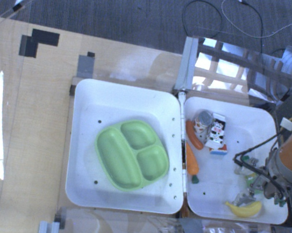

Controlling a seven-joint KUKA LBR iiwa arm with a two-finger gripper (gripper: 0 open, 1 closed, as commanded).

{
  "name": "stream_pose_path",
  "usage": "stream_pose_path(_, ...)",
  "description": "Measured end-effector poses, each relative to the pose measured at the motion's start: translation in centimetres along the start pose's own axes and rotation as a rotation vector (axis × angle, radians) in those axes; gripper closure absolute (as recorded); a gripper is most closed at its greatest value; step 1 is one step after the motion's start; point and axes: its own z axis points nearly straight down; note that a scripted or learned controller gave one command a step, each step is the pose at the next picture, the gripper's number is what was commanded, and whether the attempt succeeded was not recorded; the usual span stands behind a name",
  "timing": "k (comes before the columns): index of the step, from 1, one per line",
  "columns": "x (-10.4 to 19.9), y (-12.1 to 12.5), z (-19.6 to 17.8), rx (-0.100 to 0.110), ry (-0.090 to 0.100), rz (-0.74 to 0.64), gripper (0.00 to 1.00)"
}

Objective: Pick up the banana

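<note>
Banana (243, 208) lies in the right bin (244, 114), near its front right corner, on the bin floor. The jaws (246, 198) sit just above it, touching or nearly so; whether apart or together cannot be told. Carrot (191, 162), sausage (194, 135), can (204, 121) and small carton (217, 133) cluster by the left wall. Green divided plate (131, 153) occupies the left bin (87, 110).

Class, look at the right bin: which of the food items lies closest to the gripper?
The banana, yellow, right beside the gripper in the bin's near corner. The carrot lies along the left wall.
</note>
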Motion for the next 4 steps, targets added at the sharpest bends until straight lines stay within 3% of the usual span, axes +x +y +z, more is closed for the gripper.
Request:
stream_pose_path(1,-0.7,-1.5,1.3,0.003,-0.014,-0.621,0.00)
stream_pose_path(2,-4.1,0.9,1.5,0.002,-0.005,-0.700,0.00)
stream_pose_path(3,-1.2,-1.6,-12.3,0.002,-0.006,-0.599,0.00)
stream_pose_path(4,-1.0,-1.6,-2.3,-0.004,0.003,-0.788,0.00)
